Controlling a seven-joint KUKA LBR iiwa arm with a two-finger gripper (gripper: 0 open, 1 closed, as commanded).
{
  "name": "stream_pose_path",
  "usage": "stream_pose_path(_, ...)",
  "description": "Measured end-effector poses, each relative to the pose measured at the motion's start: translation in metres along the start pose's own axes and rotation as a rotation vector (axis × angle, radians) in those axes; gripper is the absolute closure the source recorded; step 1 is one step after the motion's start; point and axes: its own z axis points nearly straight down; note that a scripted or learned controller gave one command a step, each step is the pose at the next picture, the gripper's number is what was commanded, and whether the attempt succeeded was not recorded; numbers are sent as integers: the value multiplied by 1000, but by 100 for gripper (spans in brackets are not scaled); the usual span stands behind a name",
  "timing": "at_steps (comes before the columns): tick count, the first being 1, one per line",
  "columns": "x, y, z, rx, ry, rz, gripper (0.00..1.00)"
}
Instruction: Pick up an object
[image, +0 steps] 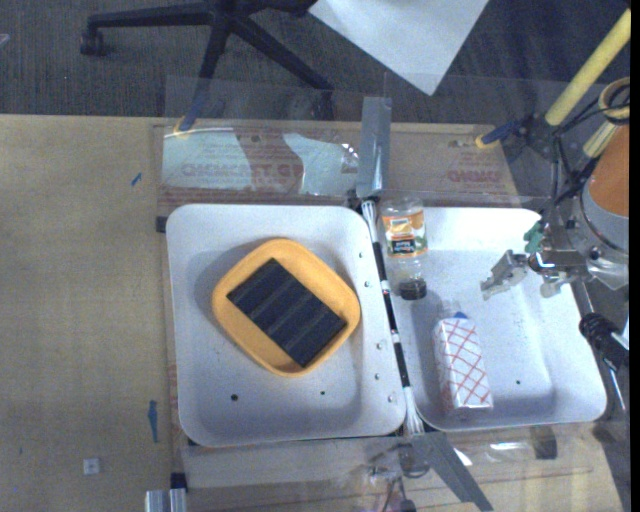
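In the right bin (560, 400) a clear plastic bottle (404, 245) with an orange label and dark cap lies along the divider. A white box with a red lattice pattern (461, 363) lies near that bin's front. The left bin (200, 400) holds a yellow square dish with a black ribbed insert (286, 314). My gripper (524, 280) hangs over the right bin's far right part, to the right of the bottle and above the box. It is open, with nothing between its fingers (499, 276).
A metal divider strip (388, 320) runs between the two bins. Cardboard and clear plastic sheeting (260, 165) lie behind the bins. Cables and a yellow pole (590, 70) crowd the back right, and chair legs (230, 35) stand beyond the bench.
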Motion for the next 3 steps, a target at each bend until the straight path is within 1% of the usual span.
stream_pose_path(1,-20,0,-67,-4,-2,-73,0)
stream_pose_path(2,26,-19,52,-2,-1,-127,0)
stream_pose_path(3,6,5,127,-1,0,-145,0)
